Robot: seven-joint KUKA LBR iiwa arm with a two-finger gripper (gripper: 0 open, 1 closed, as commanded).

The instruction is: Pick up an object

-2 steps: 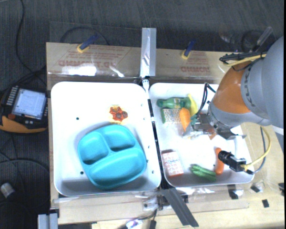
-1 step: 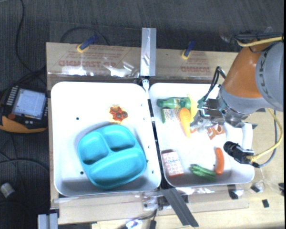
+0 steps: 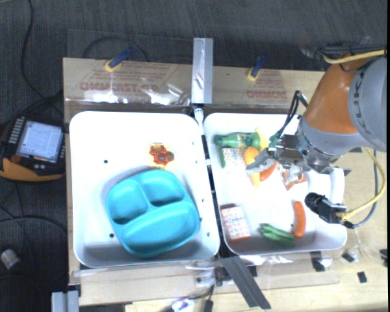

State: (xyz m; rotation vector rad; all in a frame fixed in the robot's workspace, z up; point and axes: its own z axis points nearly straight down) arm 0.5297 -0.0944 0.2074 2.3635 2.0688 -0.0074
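Blue divided plate (image 3: pixel 153 213) in white left bin (image 3: pixel 91 174). Small red-orange toy (image 3: pixel 161 153). Right bin (image 3: pixel 325 239): green bottle (image 3: pixel 237 140), orange carrot (image 3: pixel 299 218), green pepper (image 3: pixel 277 234), red-patterned box (image 3: pixel 234 221), possibly checked.

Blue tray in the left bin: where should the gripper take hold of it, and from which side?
Probably the blue tray's raised outer rim, coming from above. It lies flat in the left bin, wide and shallow, so its body looks too broad to span. The upper-right edge, facing the arm and the red toy, has bare floor beside it for a finger.
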